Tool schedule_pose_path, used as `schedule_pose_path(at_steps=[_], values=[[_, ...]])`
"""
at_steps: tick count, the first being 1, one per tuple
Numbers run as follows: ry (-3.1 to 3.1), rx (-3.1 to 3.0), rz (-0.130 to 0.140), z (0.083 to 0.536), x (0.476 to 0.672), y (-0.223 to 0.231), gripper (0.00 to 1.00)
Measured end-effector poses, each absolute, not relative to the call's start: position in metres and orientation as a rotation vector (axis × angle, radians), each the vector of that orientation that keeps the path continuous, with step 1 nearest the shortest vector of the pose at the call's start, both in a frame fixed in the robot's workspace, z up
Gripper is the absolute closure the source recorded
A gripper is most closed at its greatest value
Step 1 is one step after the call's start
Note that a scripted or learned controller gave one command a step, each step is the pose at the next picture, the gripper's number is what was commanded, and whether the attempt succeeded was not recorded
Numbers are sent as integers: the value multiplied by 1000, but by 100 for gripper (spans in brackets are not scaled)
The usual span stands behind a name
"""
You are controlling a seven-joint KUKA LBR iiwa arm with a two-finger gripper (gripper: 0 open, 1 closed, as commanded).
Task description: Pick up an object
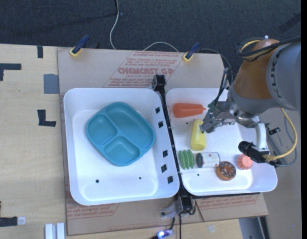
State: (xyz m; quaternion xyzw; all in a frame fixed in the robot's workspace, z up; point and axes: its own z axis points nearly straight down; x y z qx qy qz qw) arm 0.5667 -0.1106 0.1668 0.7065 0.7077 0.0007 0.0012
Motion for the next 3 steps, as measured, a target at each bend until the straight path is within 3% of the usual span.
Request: schedule_pose_path(at_steps=[1, 2, 3], values=[[2220, 2216, 5, 230, 569, -108, 100], [2223, 2220, 0, 241, 569, -108, 100], [2230, 2217, -1, 230, 568, -55, 100]])
